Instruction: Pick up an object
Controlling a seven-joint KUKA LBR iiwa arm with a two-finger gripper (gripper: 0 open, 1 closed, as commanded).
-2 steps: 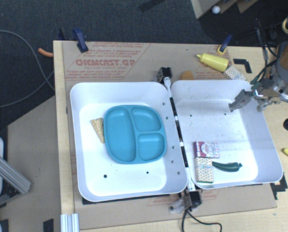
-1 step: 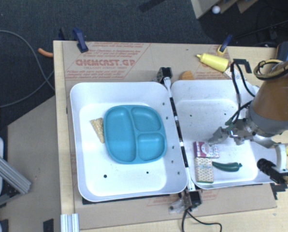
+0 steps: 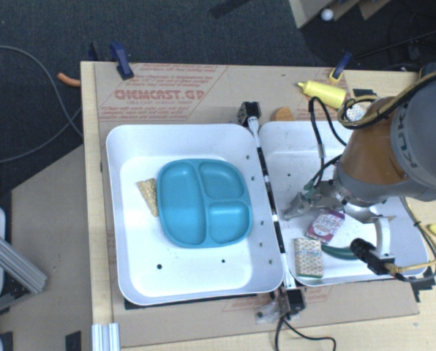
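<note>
In the camera view, a desk (image 3: 167, 97) covered with printed brown sheet carries two shallow white bins side by side.

The left bin (image 3: 196, 278) holds a blue divided plate (image 3: 203, 199) with three compartments, all of them bare. The plate lies flat near the middle of the bin. A tan sponge-like piece (image 3: 148, 191) lies against the plate's left edge, touching it and perhaps tucked a little under the rim.

The right bin (image 3: 291, 148) holds three loose things, all in its near half. A small pink-and-white packet (image 3: 325, 225) lies flat near the bin's middle. A speckled tan block (image 3: 308, 257) with a greenish lower side sits nearer the front wall, close to the divider between the bins. A thin curved green piece (image 3: 336, 252) lies just right of the block and just below the packet. What the green piece is cannot be told.

The grey arm (image 3: 382, 159) reaches in from the right over the right bin. Its end effector (image 3: 292, 208) is low in the bin and points left towards the divider. Whether it is apart or together cannot be told from this angle, and nothing is seen clamped in it.

The packet lies just beside the end effector, to its right and slightly nearer the front, partly under the wrist. The tan block is near, in front of the end effector and apart from it. The plate and the tan piece lie across the divider in the other bin, well apart from the end effector.
</note>
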